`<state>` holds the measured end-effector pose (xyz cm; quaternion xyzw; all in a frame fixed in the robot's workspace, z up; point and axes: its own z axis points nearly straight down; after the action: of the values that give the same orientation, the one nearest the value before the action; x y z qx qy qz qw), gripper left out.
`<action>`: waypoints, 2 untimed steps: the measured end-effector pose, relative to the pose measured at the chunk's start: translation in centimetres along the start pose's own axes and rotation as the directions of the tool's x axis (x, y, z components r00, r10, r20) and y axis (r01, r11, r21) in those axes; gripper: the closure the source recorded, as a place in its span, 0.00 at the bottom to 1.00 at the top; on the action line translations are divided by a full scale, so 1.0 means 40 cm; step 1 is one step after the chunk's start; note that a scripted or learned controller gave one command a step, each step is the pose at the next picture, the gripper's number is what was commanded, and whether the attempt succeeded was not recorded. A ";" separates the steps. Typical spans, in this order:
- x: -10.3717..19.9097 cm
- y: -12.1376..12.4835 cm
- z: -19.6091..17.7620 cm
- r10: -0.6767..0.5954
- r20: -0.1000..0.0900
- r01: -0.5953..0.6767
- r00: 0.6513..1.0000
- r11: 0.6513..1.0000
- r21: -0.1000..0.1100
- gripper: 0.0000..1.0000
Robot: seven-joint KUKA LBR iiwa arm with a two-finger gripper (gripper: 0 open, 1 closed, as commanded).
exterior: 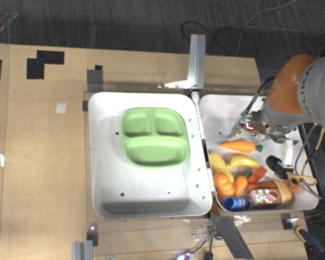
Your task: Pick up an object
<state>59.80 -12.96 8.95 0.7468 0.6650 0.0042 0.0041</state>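
Observation:
The right white bin holds a pile of toy food at its near end. An orange carrot lies across the middle of the bin. Below it are a yellow corn cob, a banana, an orange pepper and a brown sauce bottle lying on its side. My gripper hangs over the right bin just above the carrot, at its far side, with nothing seen held in it.
The left white bin carries a green divided plate in its middle. A metal post stands behind the wall between the bins. A small blue item lies against the right bin's front wall.

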 end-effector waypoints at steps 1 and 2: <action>0.056 -0.071 -0.003 -0.065 0.001 0.065 0.998 0.998 -0.005 0.00; -0.078 -0.087 -0.059 -0.155 0.000 0.155 0.988 0.988 0.006 0.00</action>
<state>55.94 -15.67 11.26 0.6928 0.7211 0.0017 0.0023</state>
